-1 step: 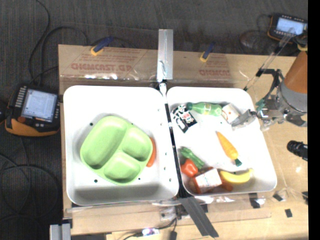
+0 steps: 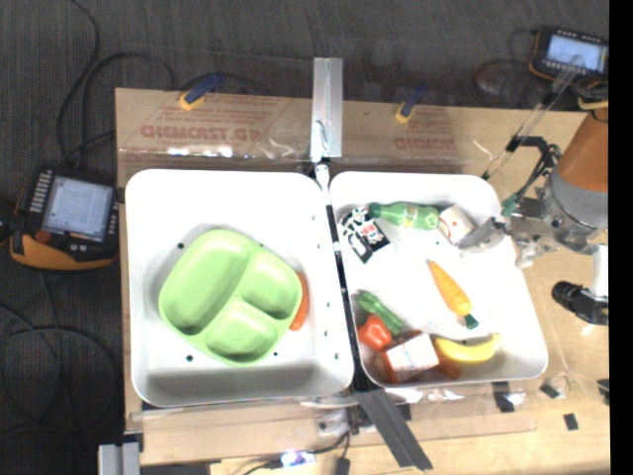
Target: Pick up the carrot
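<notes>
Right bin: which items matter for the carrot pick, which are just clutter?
Job:
carrot
gripper

Clutter:
green bottle
banana
red pepper
black-and-white pack
green divided plate, left bin

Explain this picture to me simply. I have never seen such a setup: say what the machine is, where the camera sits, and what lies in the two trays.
One camera looks down at a slant on a bench with two shallow white trays. The grey and orange machine on the right is a robot arm; its grasping tool hangs over the right tray's far corner, with nothing visibly in it. That tray holds the carrot it should pick up, a green bottle, a banana, a red pepper and a small carton. The left tray holds a green divided plate.
</notes>
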Controlling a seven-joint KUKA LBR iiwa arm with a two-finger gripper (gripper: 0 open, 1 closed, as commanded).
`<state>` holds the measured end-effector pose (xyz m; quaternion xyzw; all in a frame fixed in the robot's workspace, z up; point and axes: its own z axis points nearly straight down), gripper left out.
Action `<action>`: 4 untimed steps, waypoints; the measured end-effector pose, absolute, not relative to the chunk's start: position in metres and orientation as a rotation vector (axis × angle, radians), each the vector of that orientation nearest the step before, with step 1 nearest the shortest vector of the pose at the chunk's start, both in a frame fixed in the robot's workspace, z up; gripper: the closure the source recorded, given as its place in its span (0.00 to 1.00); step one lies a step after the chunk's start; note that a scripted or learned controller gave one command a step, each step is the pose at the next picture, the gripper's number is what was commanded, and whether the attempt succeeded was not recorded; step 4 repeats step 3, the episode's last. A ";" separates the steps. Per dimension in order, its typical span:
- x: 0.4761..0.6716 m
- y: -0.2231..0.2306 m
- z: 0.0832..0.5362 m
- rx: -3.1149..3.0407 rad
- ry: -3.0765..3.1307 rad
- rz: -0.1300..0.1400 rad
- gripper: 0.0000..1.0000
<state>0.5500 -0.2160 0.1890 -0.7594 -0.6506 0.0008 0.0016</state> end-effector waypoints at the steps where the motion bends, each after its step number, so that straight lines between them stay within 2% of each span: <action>1: 0.551 -0.180 0.089 -2.067 -2.376 -0.004 0.00; 2: 0.552 -0.180 0.099 -2.069 -2.377 -0.009 1.00; 3: 0.546 -0.123 0.192 -1.948 -2.463 0.001 1.00; 4: 0.546 -0.123 0.192 -1.948 -2.463 0.001 1.00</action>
